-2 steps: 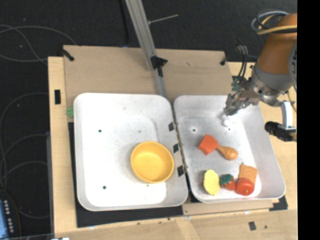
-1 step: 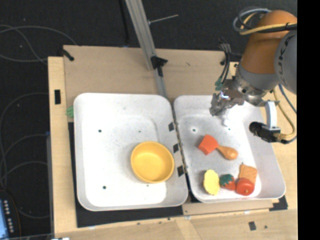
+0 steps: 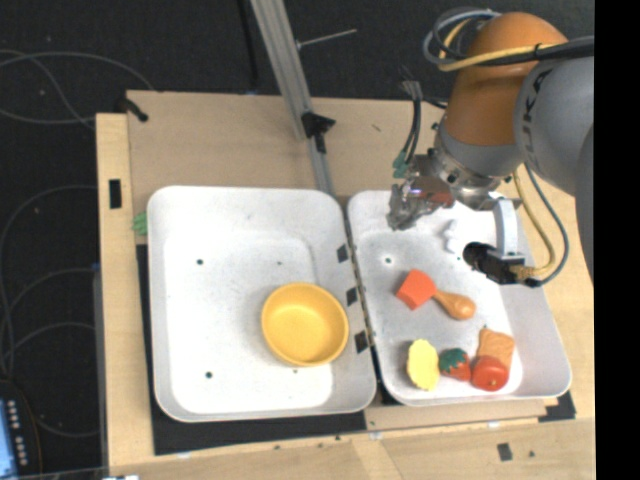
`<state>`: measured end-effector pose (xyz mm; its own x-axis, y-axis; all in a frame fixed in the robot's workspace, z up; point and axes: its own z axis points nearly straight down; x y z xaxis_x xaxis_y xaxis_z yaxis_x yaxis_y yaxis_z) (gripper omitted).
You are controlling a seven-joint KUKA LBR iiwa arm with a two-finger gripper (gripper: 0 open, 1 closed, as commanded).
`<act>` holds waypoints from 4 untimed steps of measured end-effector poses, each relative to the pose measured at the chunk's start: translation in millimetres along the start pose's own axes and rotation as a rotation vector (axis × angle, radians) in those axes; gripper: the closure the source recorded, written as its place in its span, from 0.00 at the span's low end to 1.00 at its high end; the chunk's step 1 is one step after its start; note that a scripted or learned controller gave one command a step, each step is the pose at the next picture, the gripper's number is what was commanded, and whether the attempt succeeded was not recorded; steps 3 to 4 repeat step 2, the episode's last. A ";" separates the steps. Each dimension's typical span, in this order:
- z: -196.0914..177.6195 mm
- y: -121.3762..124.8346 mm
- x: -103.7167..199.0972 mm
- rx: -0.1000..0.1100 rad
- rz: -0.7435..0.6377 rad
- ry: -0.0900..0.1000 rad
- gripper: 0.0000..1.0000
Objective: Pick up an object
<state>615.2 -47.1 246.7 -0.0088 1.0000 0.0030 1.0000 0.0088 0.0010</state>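
My gripper [image 3: 404, 211] hangs over the far left corner of the right bin [image 3: 530, 318], with nothing seen between its fingers. In that bin lie an orange-red block with a tan handle [image 3: 416, 290], a yellow piece [image 3: 423, 364], a red tomato-like piece with a green part [image 3: 487, 372] and an orange piece [image 3: 496, 344]. All of them lie nearer the front than the gripper. A yellow bowl [image 3: 304, 323] sits in the left bin [image 3: 200, 268], near its front right.
A grey metal pole [image 3: 290, 68] slants up from between the bins at the back. A black fitting [image 3: 490, 260] on the arm hangs over the right bin's right side. Cables trail on the dark floor at left.
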 end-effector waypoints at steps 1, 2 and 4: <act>6.2 1.8 49.1 0.004 0.002 -0.001 1.00; -1.8 -1.8 102.9 -0.001 0.000 0.000 1.00; -1.8 -1.8 102.9 -0.001 0.000 0.000 1.00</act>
